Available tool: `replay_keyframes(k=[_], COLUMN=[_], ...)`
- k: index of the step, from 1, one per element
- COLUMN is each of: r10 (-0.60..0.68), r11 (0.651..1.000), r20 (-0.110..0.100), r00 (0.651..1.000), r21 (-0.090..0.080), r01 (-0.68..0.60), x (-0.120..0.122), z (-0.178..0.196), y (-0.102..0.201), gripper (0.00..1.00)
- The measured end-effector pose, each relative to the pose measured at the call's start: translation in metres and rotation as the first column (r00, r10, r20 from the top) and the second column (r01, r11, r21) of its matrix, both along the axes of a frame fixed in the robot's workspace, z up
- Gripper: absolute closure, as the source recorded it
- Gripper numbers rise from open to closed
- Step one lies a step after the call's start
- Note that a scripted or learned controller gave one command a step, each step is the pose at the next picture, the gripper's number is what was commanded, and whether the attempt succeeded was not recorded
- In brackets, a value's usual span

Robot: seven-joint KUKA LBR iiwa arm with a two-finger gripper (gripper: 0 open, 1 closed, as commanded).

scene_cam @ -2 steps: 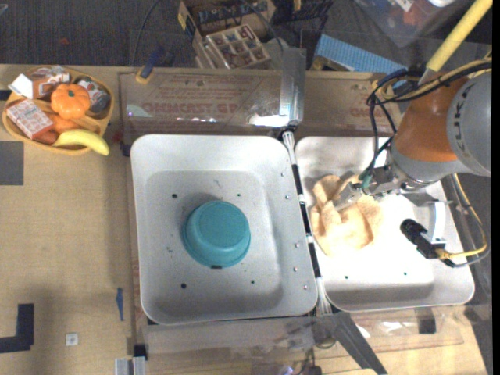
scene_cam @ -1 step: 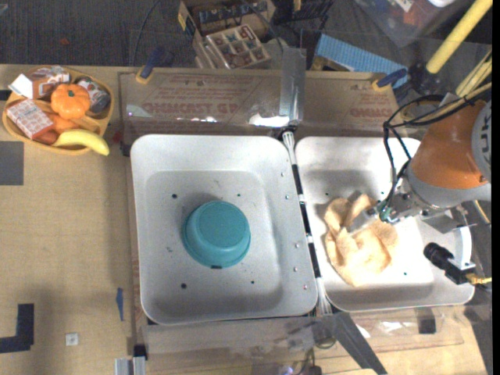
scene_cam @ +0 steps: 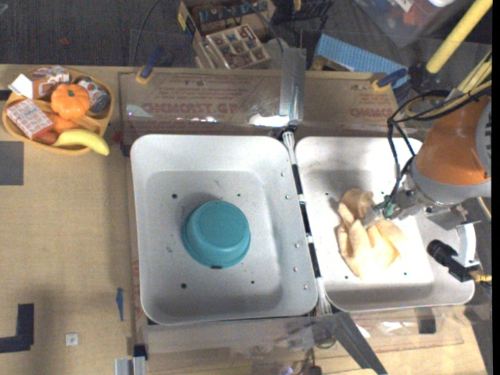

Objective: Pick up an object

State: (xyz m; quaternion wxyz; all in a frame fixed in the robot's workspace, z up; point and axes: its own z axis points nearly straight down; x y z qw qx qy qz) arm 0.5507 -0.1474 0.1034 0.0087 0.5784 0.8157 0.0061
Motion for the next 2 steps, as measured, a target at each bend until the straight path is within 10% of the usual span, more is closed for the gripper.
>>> replay_keyframes(k=[1,2], r10=[0.066,0.445], r11=[0.998,0.895], r20=[-0.019,-0.015], r00=[0.998,0.895], r21=[-0.001,-0.004], r01=[-0.066,-0.446], x=[0.032,0.086], z=[0.091,0.13], y=[0.051,0.066], gripper=[1.0,1.0])
